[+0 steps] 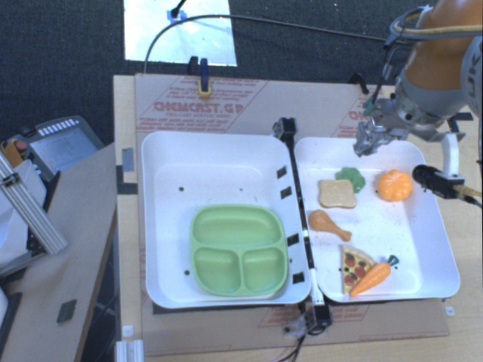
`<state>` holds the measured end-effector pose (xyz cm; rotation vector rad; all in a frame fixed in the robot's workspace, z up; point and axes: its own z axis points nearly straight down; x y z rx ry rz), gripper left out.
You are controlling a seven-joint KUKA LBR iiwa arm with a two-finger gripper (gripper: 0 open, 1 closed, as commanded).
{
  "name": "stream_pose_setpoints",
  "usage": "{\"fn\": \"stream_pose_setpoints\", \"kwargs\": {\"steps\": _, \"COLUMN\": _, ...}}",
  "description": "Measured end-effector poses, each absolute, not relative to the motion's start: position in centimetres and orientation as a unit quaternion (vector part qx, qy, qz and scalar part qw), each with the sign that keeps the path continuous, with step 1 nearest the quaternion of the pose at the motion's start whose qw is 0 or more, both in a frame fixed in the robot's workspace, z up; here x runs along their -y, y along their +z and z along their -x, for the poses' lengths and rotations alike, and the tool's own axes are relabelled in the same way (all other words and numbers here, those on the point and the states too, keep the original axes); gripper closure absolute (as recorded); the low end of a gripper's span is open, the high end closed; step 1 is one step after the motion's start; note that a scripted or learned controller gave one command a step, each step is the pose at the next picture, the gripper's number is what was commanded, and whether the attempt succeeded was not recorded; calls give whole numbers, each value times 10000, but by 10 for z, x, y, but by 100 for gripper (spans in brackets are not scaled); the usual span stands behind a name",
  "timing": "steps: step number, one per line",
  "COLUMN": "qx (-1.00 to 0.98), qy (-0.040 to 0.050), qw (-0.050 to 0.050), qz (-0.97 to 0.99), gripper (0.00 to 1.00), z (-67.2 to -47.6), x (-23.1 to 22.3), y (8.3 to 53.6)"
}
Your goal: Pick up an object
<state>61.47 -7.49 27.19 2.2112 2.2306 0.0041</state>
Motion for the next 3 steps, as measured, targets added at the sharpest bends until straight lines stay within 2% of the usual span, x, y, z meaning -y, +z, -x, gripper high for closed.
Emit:
{"fn": "stream_pose_setpoints", "kwargs": {"steps": 2, "qx": -7102, "qy": 6, "qw": -1, "qz": -7040, "gripper": 100, "z": -614, "x": -23, "y": 270}}
{"fn": "stream_pose_setpoints", "kwargs": {"steps": 3, "qx": -7100, "qy": 5, "qw": -3, "qz": -7042, "gripper": 100, "z": -603, "x": -65, "y": 254}}
